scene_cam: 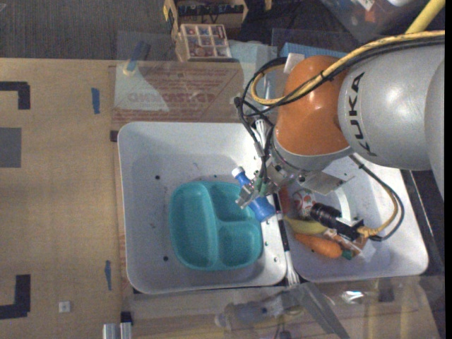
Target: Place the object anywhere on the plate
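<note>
Where the hand (252, 191) hangs at the teal plate (212, 226)'s far right rim, it grips a blue bottle (254, 200). Bare bin floor (152, 189) lies left of it. "KUKA" reads on the arm (374, 111).

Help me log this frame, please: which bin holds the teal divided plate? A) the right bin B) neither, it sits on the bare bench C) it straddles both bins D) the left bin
D: the teal plate lies flat inside the left bin, while the right bin holds a banana and a carrot.
</note>
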{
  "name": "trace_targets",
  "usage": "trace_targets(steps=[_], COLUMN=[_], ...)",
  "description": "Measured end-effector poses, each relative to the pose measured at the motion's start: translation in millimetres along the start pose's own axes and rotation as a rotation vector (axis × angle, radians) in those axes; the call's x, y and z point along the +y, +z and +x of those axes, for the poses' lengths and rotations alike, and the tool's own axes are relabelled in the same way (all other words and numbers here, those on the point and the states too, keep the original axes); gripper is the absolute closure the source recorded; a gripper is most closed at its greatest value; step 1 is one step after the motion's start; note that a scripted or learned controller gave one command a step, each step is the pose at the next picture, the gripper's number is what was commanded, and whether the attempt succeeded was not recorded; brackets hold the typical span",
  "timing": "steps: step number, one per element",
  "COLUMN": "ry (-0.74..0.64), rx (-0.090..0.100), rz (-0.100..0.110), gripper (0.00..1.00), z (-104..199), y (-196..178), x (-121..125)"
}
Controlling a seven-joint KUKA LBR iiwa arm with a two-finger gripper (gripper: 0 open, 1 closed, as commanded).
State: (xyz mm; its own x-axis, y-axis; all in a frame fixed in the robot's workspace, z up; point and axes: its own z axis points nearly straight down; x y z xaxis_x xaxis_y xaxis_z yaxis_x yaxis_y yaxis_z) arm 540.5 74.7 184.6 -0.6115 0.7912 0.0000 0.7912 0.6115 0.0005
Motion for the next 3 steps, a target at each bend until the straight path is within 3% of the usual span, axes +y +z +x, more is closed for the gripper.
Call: trace_targets(steps=[1, 2, 3], ry=[0.001, 0.003, -0.166], rx=[0.000, -0.002, -0.003], rz=[0.000, -0.004, -0.004], gripper=[0.00, 1.00, 1.00], z=[-1, -2, 25], y=[0, -10, -43], x=[0, 0, 30])
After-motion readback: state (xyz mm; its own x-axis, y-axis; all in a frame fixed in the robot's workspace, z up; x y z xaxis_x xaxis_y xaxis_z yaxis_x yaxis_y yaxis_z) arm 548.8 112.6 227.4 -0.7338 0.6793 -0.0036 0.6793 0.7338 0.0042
